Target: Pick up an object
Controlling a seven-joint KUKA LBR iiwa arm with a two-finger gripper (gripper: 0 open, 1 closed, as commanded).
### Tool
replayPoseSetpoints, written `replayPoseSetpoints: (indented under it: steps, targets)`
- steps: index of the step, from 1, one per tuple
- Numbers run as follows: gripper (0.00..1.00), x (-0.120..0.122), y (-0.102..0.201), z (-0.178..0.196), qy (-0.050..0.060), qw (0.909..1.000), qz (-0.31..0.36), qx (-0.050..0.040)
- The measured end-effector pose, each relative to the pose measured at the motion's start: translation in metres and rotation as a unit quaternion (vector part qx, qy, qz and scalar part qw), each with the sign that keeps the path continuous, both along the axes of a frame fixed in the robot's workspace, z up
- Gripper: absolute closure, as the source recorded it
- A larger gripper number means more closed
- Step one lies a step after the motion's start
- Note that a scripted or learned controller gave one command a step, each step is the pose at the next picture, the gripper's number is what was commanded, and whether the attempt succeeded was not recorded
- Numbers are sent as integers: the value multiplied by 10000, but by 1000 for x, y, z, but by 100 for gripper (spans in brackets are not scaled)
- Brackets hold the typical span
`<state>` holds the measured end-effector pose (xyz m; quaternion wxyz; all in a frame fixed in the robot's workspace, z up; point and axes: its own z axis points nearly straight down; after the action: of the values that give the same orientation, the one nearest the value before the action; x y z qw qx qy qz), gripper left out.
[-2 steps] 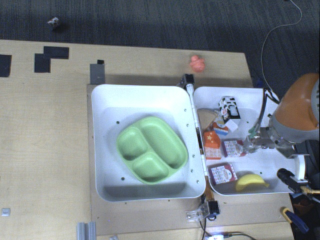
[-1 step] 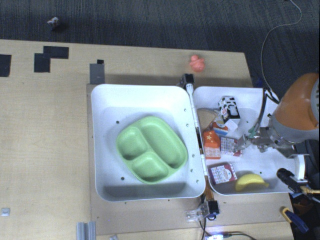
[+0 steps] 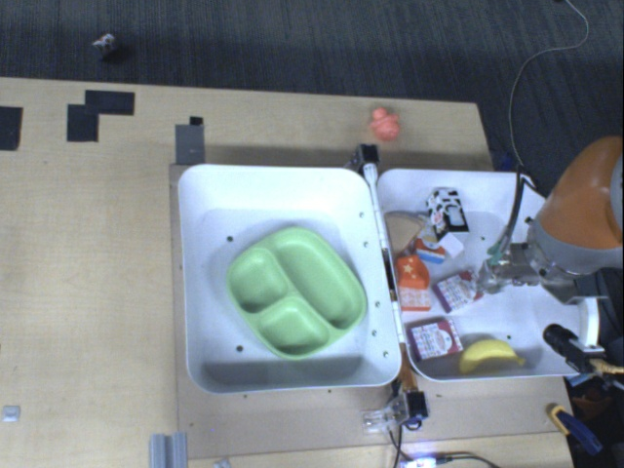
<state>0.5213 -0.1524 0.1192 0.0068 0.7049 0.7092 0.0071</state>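
The right bin [image 3: 507,188] holds several small things: a black-and-white patterned piece [image 3: 446,208] at the back, a tan wedge [image 3: 403,230], an orange packet [image 3: 412,273], a dark red packet [image 3: 453,291], a second red packet [image 3: 434,339] and a yellow banana [image 3: 489,355] at the front. My gripper [image 3: 486,279] hangs low over the middle of this bin, just right of the dark red packet and above the banana. Nothing is visibly held in it.
The left bin [image 3: 210,193] carries a green divided plate [image 3: 294,289]. A pink object [image 3: 385,123] lies on the bench behind the bins. Black tape marks sit at the bench's far left. A cable runs down from the top right toward the arm.
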Motion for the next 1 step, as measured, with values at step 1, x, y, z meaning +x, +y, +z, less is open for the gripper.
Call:
replayPoseSetpoints:
  steps: [1]
  targets:
    - [0, 0, 0, 0, 2, 10000, 3, 0]
